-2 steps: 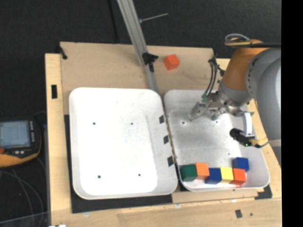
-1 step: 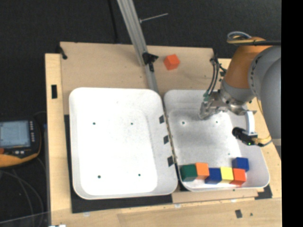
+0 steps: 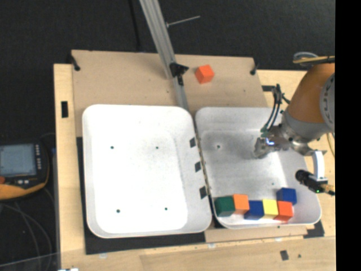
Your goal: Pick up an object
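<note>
1. Camera view shows the gripper point(image 3: 264, 147) above the right bin point(image 3: 237, 123); I cannot tell its grip.
2. Blocks point(image 3: 256, 206) sit along the bin's near wall.
3. Go down straight over one block.

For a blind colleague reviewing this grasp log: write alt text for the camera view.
The grey and orange arm reaches from the right over the right bin, its gripper above bare floor. A row of coloured blocks lines that bin's near wall. The left bin sits beside it, and one orange block lies on the bench behind.
</note>
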You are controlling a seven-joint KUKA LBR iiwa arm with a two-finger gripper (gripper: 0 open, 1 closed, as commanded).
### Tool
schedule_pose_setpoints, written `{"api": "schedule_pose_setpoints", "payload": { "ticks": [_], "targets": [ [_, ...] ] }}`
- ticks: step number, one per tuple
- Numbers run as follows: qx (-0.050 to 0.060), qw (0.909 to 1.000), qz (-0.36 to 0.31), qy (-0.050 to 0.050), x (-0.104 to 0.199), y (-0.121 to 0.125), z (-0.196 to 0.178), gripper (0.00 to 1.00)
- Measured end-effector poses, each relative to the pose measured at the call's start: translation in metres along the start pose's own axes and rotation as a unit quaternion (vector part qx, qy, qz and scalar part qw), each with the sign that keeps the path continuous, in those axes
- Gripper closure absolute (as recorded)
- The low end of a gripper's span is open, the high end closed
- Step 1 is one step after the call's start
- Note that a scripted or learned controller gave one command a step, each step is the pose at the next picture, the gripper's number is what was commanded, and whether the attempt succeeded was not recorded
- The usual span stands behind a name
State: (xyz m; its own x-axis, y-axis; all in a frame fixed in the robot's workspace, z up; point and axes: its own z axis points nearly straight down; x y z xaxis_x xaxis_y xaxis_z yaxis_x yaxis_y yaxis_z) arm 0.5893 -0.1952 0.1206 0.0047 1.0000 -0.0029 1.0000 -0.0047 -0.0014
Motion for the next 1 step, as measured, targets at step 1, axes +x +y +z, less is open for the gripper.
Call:
{"api": "schedule_pose_setpoints", "payload": {
  "ticks": [1],
  "targets": [
    [-0.002, 1.0000, -0.001, 0.001, 0.0029, 0.0026, 0.0006, 0.00]
  ]
}}
